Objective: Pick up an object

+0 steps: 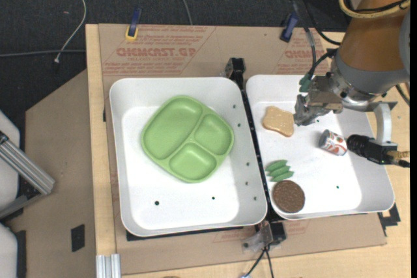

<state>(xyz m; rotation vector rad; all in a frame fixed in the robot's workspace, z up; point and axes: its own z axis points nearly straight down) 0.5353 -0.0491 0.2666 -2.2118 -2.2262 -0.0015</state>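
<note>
Pincer [305, 115] beside bread slice [279, 121]

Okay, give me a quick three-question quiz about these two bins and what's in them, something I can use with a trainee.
1. True or false: the green divided plate lies in the left bin.
2. Which item in the right bin lies nearest the gripper? A) brown round cookie B) toast slice C) green pea pods
3. Fill in: the small can is lying on its ____.

Key: 1 true; 2 B; 3 side.
</note>
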